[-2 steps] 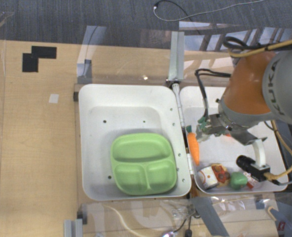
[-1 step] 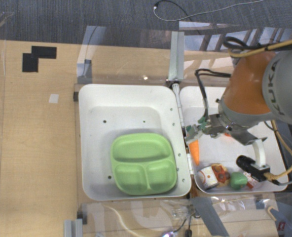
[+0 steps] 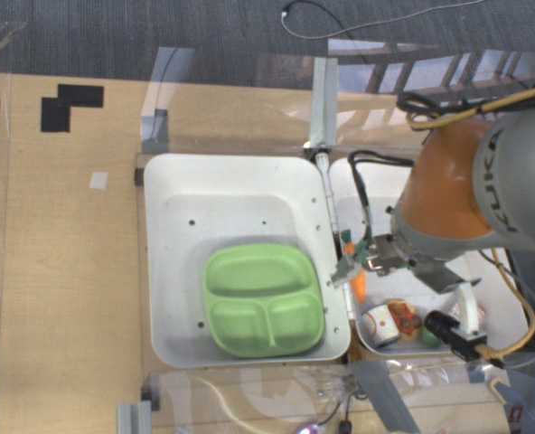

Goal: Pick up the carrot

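The carrot [image 3: 359, 285] shows as a small orange piece at the left side of the right bin [image 3: 380, 183], close to the wall between the two bins. My gripper [image 3: 355, 262] hangs directly above it, low in the bin, with the grey arm and its orange band reaching in from the right. The gripper covers part of the carrot, and I cannot make out whether they touch.
A green divided plate [image 3: 263, 298] lies in the left bin [image 3: 186, 206]. Near the right bin's front wall sit a white and red item [image 3: 389, 319], a small green thing [image 3: 427, 336] and a white object [image 3: 467, 307].
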Robot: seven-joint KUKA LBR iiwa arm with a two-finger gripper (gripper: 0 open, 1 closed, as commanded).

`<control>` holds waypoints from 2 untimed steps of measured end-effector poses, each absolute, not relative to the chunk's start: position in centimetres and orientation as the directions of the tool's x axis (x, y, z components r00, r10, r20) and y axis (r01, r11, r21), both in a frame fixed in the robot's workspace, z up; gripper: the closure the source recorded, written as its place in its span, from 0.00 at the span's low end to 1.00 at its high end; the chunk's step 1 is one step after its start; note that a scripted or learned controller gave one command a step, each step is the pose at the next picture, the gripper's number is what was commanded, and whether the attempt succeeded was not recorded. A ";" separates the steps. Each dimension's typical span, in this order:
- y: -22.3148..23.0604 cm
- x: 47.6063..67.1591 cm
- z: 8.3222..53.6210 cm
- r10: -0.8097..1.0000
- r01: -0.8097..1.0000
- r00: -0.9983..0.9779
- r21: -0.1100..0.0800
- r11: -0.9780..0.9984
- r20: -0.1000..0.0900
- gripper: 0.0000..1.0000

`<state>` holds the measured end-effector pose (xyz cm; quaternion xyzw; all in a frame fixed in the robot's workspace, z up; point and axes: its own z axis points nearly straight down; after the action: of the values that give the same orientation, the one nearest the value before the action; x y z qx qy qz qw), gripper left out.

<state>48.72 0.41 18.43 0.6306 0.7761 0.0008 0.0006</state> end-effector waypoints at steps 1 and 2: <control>-6.6 52.5 18.5 0.999 0.999 -0.054 0.003 0.054 -0.001 0.00; -1.1 55.7 18.5 0.960 0.960 -0.280 0.004 0.280 -0.001 0.00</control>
<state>55.69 -1.07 18.53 0.6001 0.7999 0.0015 0.0017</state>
